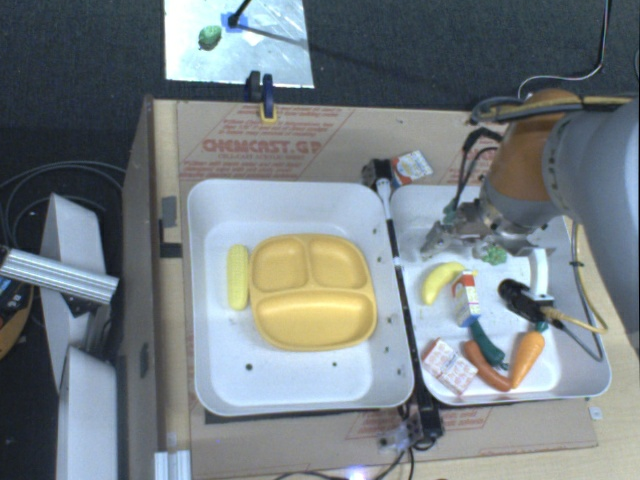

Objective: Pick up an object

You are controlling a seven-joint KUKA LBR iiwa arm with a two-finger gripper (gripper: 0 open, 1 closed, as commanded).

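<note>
Cardboard-lined bench, two white bins: my gripper (462, 233) hovers in the right bin (580, 373), jaw state indeterminable, banana (440, 281) just below-left of it, so I should descend centred across its curve.

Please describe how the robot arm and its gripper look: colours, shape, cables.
The arm is thick, rounded and grey, with an orange band above the wrist. Thin dark cables loop beside the band. The gripper is a small grey metal assembly.

A blue clamp (261, 90) grips the brown board (262, 140).
</note>
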